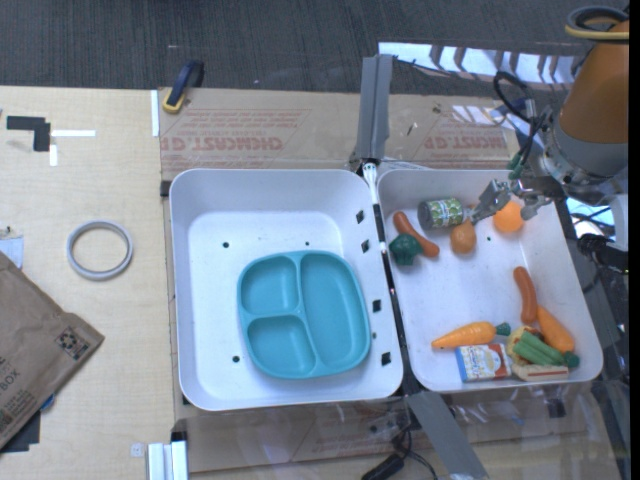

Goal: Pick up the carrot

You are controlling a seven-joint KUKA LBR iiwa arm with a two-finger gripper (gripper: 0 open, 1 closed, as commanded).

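Nearby, carrot (466,335) beside carton (482,362)

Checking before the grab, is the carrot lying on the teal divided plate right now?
No, the carrot lies in the right bin, while the teal plate sits in the left bin.

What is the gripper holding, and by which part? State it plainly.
It cannot be told. The gripper sits beside an orange ball in the right bin, far from the carrot.

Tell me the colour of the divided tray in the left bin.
The divided tray is light blue, a turquoise shade, plain with no pattern, as seen in the camera view.
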